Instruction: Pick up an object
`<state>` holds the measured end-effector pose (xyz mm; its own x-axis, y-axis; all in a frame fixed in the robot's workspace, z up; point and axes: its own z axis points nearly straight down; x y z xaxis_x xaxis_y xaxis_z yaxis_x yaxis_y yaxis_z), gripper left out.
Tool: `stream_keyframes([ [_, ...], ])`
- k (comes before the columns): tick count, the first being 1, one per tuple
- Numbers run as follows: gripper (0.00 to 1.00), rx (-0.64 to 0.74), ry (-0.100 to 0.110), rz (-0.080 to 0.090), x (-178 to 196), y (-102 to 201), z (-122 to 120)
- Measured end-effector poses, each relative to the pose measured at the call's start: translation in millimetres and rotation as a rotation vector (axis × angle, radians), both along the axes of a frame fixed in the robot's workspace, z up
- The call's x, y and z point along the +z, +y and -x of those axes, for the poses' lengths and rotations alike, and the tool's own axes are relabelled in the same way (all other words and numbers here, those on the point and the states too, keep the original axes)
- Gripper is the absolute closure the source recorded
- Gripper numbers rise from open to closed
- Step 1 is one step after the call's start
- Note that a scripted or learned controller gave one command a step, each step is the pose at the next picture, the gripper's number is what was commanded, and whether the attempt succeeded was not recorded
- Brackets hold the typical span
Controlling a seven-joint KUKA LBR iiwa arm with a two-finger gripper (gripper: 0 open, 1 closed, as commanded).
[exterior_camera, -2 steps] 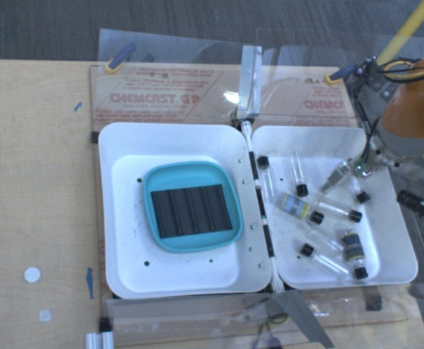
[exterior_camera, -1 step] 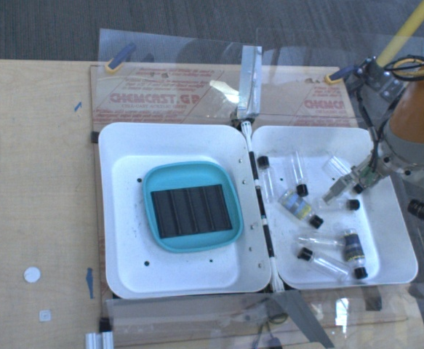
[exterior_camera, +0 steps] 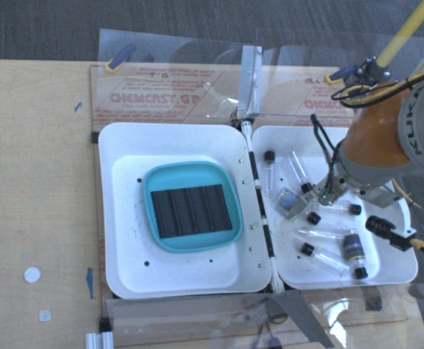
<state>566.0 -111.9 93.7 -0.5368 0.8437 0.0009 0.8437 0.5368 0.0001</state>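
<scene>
Small clear tubes with black caps point(exterior_camera: 321, 233) were seen scattered in the right bin point(exterior_camera: 404, 271), with a dark-banded vial point(exterior_camera: 353, 246) near its lower right. The end effector point(exterior_camera: 326, 197) was lowered among them, just beside one black cap point(exterior_camera: 307, 188); whether it was clenched or released could not be told, and nothing could be seen to be held. The tubes were judged light, stiff, smooth and apt to roll or slip, so a hold across the middle of a tube's barrel was thought best. Room was judged tight, since the tubes lay close together and the divider between the bins stood near on the left. The left bin point(exterior_camera: 117, 217) was occupied by a teal tray point(exterior_camera: 153, 187).
</scene>
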Motion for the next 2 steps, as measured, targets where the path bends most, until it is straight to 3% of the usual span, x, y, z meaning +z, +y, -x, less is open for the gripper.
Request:
stream_keyframes([
  [1, 1.0, -0.003, -0.005, 0.0, 10.3, -0.7, -1.0],
  [2, 1.0, -0.162, -0.005, 0.002, 34.8, -23.3, -69.0],
])
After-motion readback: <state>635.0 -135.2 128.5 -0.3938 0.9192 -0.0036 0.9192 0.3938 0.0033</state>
